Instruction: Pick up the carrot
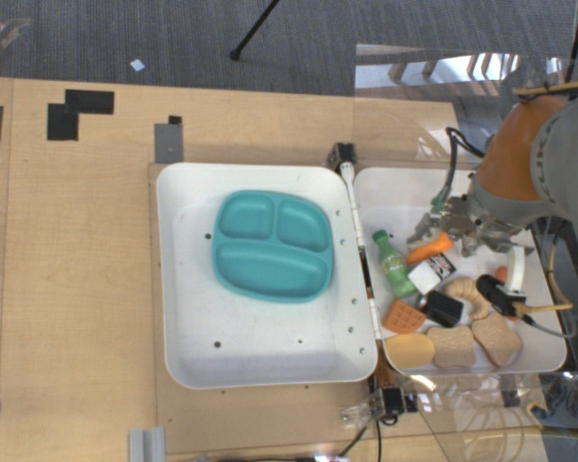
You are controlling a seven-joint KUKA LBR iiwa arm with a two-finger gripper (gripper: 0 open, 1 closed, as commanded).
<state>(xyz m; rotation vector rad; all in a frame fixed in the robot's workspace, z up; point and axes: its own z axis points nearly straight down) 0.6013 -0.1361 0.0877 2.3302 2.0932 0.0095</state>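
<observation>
The grey KUKA arm with its orange band (506,157) reaches in from the right, wrist bent downward. Its two-finger metal gripper (445,234) hangs low over the right side, its linkage and cables visible.

Tight quarters around my gripper (441,231), open floor only behind it and far to its left.

I see the carrot (430,250) right under my fingertips, hemmed in: the green bottle (395,268) lies just to its left, a white block (426,276) and a black object (444,308) crowd in just below, and bread-coloured pieces (482,340) plus an orange wedge (403,317) fill the near end of the right bin (385,192). Above my gripper that bin's floor is bare. The wall between the bins stands to the left; beyond it the teal tray (272,244) takes the left bin's (188,287) middle, with clear margins around it.
</observation>
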